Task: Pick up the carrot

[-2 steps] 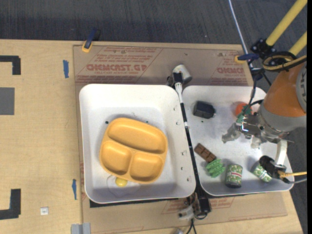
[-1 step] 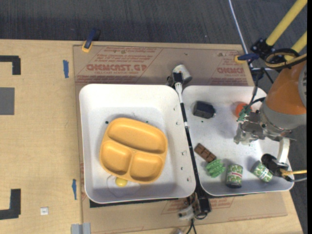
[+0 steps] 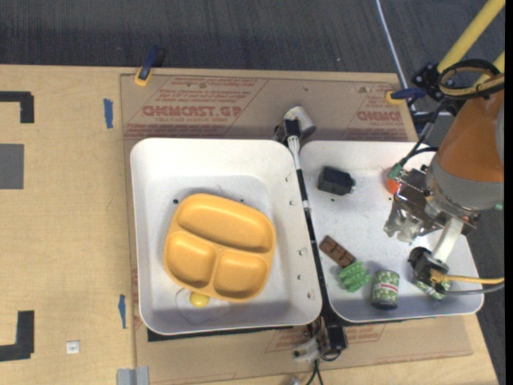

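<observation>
Carrot (image 3: 393, 180): small orange-red sliver at the right bin's (image 3: 365, 155) far right side, mostly hidden behind the arm's wrist. Gripper (image 3: 402, 224) hangs just beside it, lower down; cannot tell how it is set. Same bin: black block (image 3: 335, 180), brown chocolate bar (image 3: 337, 252), green toy (image 3: 353, 277), small can (image 3: 385, 287). Left bin (image 3: 152, 183): yellow divided plate (image 3: 218, 245).

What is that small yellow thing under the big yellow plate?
A small yellow object peeks out from beneath the plate's front edge in the left bin. The plate covers the rest, so I cannot identify it.
</observation>
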`<act>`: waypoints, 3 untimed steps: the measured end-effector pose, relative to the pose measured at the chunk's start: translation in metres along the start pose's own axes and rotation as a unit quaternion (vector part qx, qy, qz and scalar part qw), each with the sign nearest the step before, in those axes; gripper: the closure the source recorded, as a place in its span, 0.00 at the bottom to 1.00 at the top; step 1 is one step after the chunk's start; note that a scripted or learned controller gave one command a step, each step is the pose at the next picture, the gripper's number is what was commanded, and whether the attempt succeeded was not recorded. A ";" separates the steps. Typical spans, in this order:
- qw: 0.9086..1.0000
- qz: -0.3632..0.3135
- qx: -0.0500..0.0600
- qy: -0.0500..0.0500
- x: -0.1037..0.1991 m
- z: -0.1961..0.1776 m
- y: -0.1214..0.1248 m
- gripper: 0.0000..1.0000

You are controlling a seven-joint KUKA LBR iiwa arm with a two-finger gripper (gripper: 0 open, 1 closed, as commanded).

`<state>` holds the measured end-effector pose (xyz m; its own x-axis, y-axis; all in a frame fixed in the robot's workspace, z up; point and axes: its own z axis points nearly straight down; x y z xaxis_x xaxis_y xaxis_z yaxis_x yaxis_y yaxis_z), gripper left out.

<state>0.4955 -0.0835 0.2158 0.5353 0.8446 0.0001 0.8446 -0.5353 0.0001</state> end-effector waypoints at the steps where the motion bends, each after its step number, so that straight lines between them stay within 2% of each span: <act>1: 1.000 0.000 0.000 0.000 0.000 0.000 0.000 0.00; 2: 1.000 -0.022 -0.001 0.000 -0.023 -0.013 0.103 0.00; 3: 1.000 0.021 0.002 0.000 -0.017 0.090 0.073 0.00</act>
<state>0.5485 -0.1369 0.1262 0.5707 0.8212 -0.0005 0.8212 -0.5707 -0.0038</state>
